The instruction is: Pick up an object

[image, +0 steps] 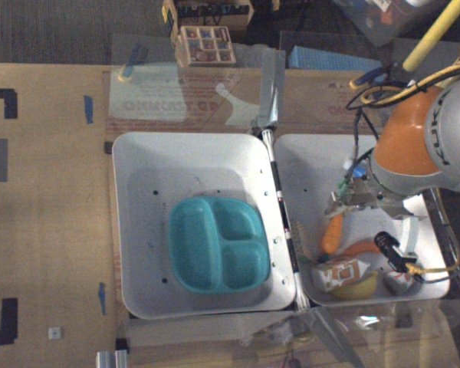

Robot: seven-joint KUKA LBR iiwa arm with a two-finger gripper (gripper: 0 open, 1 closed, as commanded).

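Requesting status of the gripper point(346, 204): opening and contact. (Operator)

Opening: cannot tell; the wrist hides it from above. Position: over the middle of the right bin point(307, 167). An orange tapered piece point(333, 238) stands just beside the gripper on its near side, upper end touching or almost touching it. Whether it is gripped cannot be told. (Inspector)

State the count for the right bin. (Operator)

Orange pieces: two. The second orange piece point(360, 248) lies just right of the first. Small printed carton point(342, 273): one, at the near wall. Yellow item point(362, 287): one, touching the carton's right side. Grey item point(399, 284): one, in the near right corner. (Inspector)

State the count for the left bin point(138, 175). (Operator)

Teal plate point(215, 244): one, three compartments, lying flat toward the near right of the bin. Bins: two, side by side. (Inspector)
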